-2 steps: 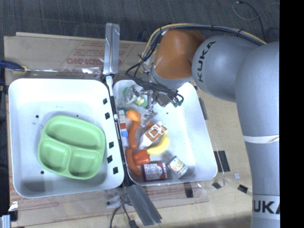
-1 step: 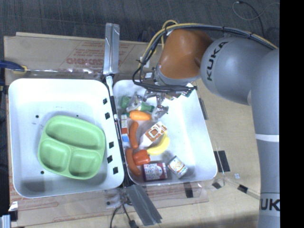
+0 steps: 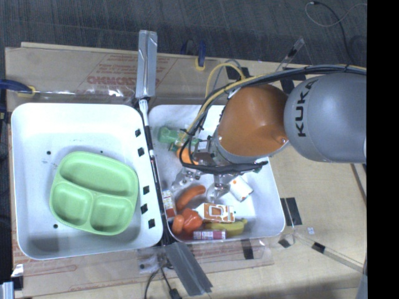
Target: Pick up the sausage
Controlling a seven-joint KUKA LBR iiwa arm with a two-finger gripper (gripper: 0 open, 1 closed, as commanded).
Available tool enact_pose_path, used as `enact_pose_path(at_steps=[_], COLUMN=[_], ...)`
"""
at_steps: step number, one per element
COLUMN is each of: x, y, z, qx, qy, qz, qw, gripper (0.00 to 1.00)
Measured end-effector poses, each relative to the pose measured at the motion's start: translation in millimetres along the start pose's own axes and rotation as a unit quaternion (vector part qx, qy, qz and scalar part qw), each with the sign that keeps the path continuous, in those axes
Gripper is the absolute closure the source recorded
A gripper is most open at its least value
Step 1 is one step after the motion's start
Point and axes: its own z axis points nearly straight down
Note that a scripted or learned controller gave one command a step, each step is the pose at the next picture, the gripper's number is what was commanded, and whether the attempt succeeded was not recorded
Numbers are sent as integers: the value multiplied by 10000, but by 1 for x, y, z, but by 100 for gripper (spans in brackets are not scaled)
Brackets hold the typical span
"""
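A: Yellow banana [image 3: 229, 227] at the right bin's [image 3: 272, 195] near edge, tomato [image 3: 189, 219] beside it!
B: And the sausage [image 3: 189, 196]?
A: Just behind the tomato, lying free on the bin floor.
B: Gripper [image 3: 201, 180]?
A: Right above it, fingers apart, clamping nothing. Green bottle [image 3: 168, 135] farther back, green tray [image 3: 93, 194] in the left bin [image 3: 31, 142].

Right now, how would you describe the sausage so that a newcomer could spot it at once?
Start at the right-hand white bin, the cluttered one under the orange-banded arm. Near its middle, below the hand, lies the sausage: a smooth orange-brown cylinder, slanted. Its neighbours are a rounder red piece and a yellow banana nearer the front wall.
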Motion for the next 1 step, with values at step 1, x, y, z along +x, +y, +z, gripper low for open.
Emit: enact_pose_path(at_steps=[1], x=[-4], y=[0], z=[-10], qx=[3], qy=[-13], qz=[-44], qw=[10000], gripper=[100])
